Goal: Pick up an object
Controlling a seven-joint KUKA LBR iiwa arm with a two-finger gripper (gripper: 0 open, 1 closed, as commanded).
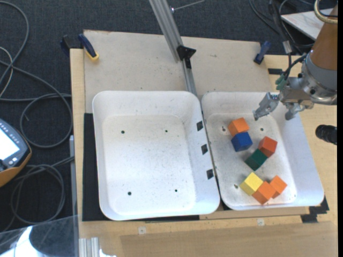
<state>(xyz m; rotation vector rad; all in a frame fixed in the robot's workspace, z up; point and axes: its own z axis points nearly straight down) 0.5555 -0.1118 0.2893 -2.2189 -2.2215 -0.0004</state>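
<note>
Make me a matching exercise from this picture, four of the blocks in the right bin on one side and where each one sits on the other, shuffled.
Things:
1. blue block
2. green block
3. yellow block
4. red block

Places:
A. touching an orange block near the bin's near edge
B. just below the orange block nearest the pincer
C. toward the bin's right side, upper right of the green one
D. middle of the cluster, between red and yellow

Pairs: 1-B, 2-D, 3-A, 4-C

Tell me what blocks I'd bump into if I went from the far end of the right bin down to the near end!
Orange block → blue block → red block → green block → yellow block. The last two orange blocks sit level with the yellow one, so their order is unclear.
</note>
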